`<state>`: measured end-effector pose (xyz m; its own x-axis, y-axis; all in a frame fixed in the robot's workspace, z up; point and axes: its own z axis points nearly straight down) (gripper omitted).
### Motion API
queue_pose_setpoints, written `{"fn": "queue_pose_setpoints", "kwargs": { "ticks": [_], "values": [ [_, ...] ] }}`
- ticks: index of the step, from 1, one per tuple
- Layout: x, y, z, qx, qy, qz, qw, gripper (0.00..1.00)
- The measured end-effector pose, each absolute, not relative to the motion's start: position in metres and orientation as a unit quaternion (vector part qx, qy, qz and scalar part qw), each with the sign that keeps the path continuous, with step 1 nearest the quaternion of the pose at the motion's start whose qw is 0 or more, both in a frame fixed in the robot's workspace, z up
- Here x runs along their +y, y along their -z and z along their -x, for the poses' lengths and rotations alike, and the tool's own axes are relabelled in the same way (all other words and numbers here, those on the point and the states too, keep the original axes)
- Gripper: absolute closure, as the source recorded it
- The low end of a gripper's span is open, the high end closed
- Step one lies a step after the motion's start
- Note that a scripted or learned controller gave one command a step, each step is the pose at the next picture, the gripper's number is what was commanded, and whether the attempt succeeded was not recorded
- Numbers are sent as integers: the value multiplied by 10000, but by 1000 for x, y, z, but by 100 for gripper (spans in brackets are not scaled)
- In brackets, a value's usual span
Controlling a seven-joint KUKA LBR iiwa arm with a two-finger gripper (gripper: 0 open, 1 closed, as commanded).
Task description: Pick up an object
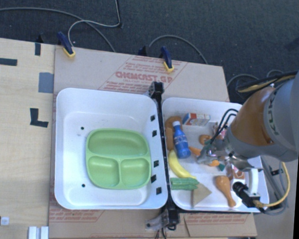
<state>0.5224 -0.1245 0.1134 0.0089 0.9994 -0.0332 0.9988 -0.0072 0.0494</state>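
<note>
On the cardboard-covered bench (137,77) we see the gripper (212,156) low in the right bin (220,107) beside a blue bottle (180,141); its grip we cannot tell.

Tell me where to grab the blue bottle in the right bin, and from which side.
Grip the blue bottle across its mid-body, coming straight down. It lies flat, white cap toward the bin's far side, so the fingers should close across its width. The banana sits near its base, so stay toward the middle.

Grey arm (289,114), orange wrist band (250,122)
</note>
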Motion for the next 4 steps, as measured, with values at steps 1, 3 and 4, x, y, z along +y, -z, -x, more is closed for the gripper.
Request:
{"fn": "queue_pose_setpoints", "kwargs": {
  "ticks": [1,3,4],
  "values": [
    [-90,-224,-518,7077,-4,-7065,7,100],
    [-140,-160,-537,7069,15,-7073,-9,0],
    [-154,-87,-578,7076,-5,-7066,18,0]
  ]
}}
